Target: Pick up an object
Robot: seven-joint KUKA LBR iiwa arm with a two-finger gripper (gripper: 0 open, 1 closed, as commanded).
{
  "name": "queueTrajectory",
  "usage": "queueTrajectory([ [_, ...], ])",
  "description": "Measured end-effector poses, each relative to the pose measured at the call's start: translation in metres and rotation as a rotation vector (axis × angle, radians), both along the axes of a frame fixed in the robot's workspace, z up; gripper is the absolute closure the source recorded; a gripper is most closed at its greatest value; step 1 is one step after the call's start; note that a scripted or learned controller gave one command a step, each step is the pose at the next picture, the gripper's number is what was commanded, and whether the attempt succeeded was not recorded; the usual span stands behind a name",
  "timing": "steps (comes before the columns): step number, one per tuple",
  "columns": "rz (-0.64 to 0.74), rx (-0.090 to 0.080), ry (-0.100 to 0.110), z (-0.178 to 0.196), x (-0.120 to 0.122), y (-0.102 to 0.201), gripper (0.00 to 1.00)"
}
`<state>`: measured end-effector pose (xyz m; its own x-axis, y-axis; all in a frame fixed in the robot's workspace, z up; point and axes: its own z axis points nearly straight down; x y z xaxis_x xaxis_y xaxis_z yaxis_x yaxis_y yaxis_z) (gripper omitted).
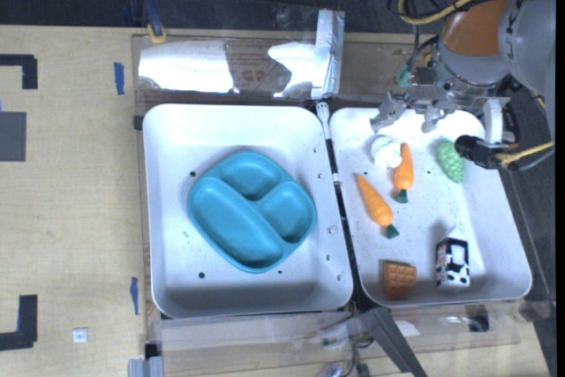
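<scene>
A: Under the gripper point(408, 112), toward six o'clock, what lies nearest?

B: A white lump point(385, 151), then a carrot point(403, 169) running twelve to six, in the right bin point(516, 278).

A: And the claw?

B: Fingers spread wide, nothing between them. A second carrot point(374, 202) lies at seven o'clock, slanted eleven to five.

Right bin point(516, 260) holds two carrots point(374, 200) point(404, 167), a green piece point(450, 160), a waffle point(398, 277) — and a cow-patterned box point(454, 261).
</scene>
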<state>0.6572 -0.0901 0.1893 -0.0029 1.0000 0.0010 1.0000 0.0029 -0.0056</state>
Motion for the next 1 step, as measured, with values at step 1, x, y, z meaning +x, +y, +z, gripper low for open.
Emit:
queueTrajectory([
  [1, -0.011, -0.002, -0.007, -0.1008, -0.0075, -0.0255, 0.00],
])
